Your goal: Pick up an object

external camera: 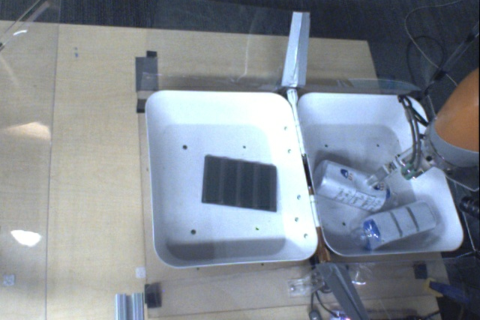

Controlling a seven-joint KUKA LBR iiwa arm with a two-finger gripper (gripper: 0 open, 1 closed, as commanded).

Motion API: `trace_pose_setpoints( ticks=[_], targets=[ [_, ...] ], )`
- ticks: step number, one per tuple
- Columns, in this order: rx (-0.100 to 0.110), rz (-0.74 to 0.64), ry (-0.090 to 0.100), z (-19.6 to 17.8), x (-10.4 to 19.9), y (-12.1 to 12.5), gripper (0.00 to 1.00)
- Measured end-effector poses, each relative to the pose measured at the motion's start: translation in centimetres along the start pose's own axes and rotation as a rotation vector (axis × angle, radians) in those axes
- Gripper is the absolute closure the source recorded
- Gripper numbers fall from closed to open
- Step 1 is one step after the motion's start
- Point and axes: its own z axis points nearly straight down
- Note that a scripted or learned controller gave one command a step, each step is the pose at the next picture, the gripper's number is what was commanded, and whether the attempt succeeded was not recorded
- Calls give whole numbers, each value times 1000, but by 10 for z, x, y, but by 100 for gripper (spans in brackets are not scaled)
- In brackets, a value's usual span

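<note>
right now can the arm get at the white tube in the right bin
Probably yes. The gripper hangs low in the right bin, just right of the white tube, which lies uncovered on the bin floor. The grey bottle lies nearer the front and apart from the tube.

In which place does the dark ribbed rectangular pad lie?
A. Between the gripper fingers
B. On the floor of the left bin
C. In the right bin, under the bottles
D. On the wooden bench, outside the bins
B: the dark ribbed pad lies flat on the floor of the left bin, while the right bin holds two bottle-like things near the gripper.
</note>
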Motion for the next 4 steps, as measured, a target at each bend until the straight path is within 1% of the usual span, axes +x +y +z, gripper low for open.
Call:
trace_pose_setpoints(
  ticks=[1, 2, 4],
  targets=[
    [-1, -34, 2, 0, 1, 1, 0],
    [-3, -34, 1, 1, -3, 4, 0],
    [-4, -102, 0, 0, -3, 5, 0]
  ],
)
